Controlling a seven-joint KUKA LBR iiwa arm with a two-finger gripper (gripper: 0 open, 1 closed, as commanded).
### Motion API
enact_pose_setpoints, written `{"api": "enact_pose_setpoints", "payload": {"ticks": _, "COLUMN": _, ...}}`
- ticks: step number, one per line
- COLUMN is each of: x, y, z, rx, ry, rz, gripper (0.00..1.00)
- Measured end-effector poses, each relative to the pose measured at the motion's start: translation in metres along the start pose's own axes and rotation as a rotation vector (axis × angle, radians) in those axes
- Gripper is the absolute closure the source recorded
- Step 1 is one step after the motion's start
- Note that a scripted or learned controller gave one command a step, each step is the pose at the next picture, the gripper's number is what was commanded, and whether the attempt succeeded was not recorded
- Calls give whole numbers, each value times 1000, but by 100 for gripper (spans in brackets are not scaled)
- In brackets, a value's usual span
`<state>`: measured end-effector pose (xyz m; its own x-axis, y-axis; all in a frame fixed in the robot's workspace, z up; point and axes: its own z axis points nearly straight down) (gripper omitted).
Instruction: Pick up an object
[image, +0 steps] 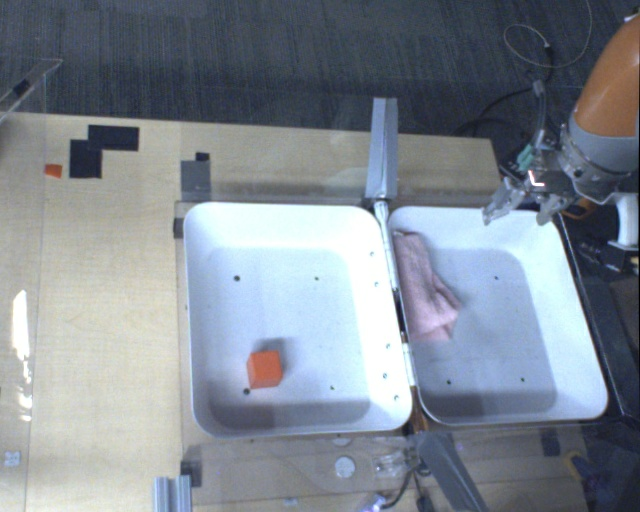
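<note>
The orange cube (265, 369) sits low in the left bin (210, 300), far from the gripper (523, 208), which hovers spread and empty over the right bin's (585, 400) far rim; dropping there risks missing or snagging the pink cloth (425, 290)

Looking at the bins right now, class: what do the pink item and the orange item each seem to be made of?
Pink cloth: looks like soft fabric, matte, judging by its folds and limp, crumpled outline.
Orange block: seems rigid, perhaps foam, wood or plastic, with flat faces, sharp edges and a dull finish. The view cannot settle which.
</note>
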<state>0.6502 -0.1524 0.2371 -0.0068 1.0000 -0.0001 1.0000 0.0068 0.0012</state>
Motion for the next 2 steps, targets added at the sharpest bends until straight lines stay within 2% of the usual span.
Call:
{"api": "enact_pose_setpoints", "payload": {"ticks": 1, "x": -52, "y": -8, "z": 59, "rx": 1, "ry": 0, "rz": 194, "gripper": 0}}
{"api": "enact_pose_setpoints", "payload": {"ticks": 2, "x": -14, "y": -43, "z": 144, "rx": -4, "ry": 0, "rz": 77, "gripper": 0}}
